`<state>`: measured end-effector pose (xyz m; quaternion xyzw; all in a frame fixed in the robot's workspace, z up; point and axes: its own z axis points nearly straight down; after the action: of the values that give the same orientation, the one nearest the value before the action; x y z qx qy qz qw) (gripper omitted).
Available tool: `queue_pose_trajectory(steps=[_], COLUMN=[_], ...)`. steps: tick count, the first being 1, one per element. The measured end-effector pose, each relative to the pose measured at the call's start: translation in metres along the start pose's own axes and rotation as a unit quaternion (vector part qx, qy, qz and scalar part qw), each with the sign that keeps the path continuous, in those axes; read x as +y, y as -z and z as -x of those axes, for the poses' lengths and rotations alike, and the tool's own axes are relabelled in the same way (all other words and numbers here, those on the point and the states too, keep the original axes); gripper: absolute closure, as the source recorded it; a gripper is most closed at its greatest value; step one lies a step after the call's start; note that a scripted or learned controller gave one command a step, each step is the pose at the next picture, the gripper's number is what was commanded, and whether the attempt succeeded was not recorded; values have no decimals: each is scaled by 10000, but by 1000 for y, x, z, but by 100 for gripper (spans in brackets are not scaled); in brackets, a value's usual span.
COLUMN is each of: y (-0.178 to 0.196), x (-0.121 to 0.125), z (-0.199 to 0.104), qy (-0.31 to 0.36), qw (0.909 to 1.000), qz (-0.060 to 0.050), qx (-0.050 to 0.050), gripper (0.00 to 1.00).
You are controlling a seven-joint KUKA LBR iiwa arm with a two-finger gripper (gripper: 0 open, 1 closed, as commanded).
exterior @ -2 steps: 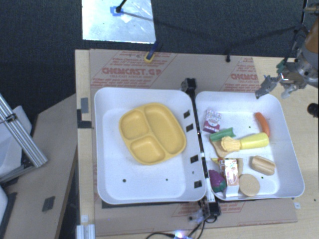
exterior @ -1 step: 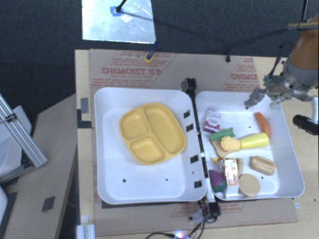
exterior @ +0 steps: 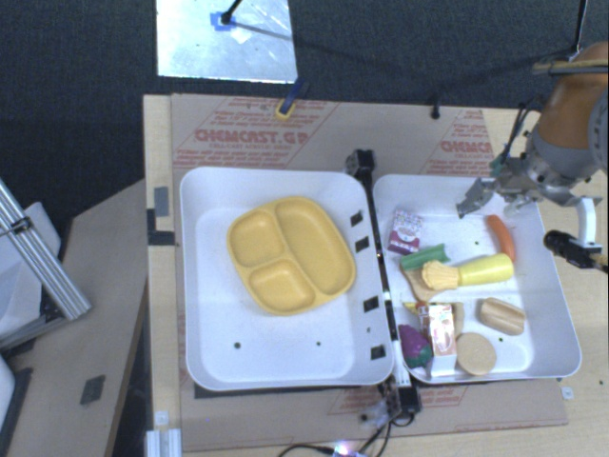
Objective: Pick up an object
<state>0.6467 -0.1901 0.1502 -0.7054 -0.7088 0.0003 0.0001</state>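
My gripper (exterior: 495, 201) hovers over the far edge of the right bin (exterior: 552, 284), with its fingers spread and nothing between them. Just below it and slightly right lies an orange carrot (exterior: 501, 237). Toward the middle of the bin are a yellow corn cob (exterior: 474, 272), a green piece (exterior: 424, 255) and a pink-and-white packet (exterior: 406, 228). Nearer the front are a brown bread roll (exterior: 501, 315), a round tan biscuit (exterior: 476, 354), a red-and-white carton (exterior: 441, 329) and purple grapes (exterior: 414, 344).
The left bin (exterior: 209, 331) holds a yellow divided plate (exterior: 290, 253). A black hinged divider (exterior: 373, 255) runs between the bins. A shiny metal sheet (exterior: 226, 27) lies on the floor beyond the bench. The grey arm (exterior: 571, 131) comes in from the right.
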Motion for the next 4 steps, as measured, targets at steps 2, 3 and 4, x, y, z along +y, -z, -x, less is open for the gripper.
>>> queue_pose_trajectory(steps=[2, 3, 4], y=[-65, -54, 11], x=[-2, -1, 0], z=[0, 0, 3], qy=[1, 9, -5], qw=[10000, 10000, 10000], qz=[9, 30, 39], qx=[-2, -3, -8], gripper=[0, 100, 100])
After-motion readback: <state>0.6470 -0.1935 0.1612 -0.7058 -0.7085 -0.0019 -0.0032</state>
